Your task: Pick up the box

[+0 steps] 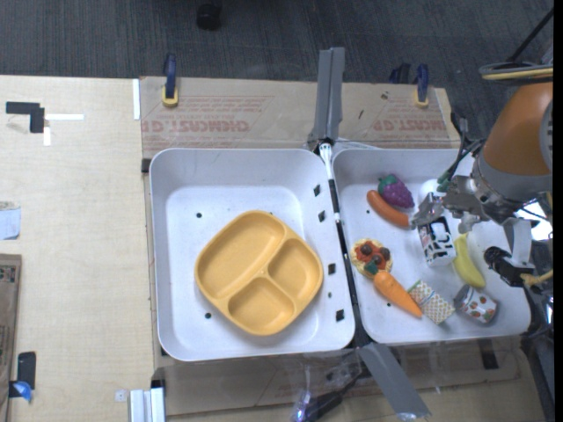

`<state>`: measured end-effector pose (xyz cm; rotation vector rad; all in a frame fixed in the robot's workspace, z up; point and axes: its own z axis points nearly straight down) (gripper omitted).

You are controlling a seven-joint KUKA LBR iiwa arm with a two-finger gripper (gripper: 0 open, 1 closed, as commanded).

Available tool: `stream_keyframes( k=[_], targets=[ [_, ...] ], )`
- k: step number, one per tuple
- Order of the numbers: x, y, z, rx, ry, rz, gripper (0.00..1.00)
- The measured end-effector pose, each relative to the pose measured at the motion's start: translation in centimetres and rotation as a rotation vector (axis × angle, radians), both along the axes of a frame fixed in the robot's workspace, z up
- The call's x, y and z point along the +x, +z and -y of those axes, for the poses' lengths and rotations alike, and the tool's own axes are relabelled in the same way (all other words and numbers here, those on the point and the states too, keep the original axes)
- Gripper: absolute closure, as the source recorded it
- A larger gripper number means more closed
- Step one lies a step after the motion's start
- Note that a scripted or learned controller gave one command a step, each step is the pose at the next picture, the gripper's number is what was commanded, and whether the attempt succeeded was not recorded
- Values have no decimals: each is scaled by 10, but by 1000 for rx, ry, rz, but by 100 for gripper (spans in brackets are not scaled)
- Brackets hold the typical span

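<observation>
**Gripper Down Over the Box in the Right Bin**

The grey arm [519,139] with its orange band reached in from the right and hung low over the right bin [369,170]. Its gripper [440,214] sat directly above a small white box with dark print [437,242], which stood near the middle of that bin, a little toward its right side. The fingers came down at the box's upper end, but the slanted view did not show whether they were spread apart or pressed against it, so I could not tell how the hand stood, nor whether the box was gripped at all.

Just to the right of the box lay a banana [469,265]. To its left were a sausage [387,209] and a bunch of purple grapes [396,192], close together near the bin's back. Nearer the front lay a small pizza slice [371,255], a carrot [398,294] touching it, a patterned packet [429,301] and a small can [476,306].

The left bin [176,253] held a yellow divided plate [258,273], lying flat at its centre.
</observation>
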<state>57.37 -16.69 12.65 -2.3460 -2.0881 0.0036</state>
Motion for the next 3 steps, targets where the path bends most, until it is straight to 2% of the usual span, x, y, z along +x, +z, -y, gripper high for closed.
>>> stream_keyframes(
  k=[1, 2, 3],
  targets=[
    [-54, -8, -21, 1, 38, 0, 0],
    [-96, -36, -59, 2, 74, -1, 0],
    [-96, -35, 37, 2, 48, 1, 0]
  ],
)
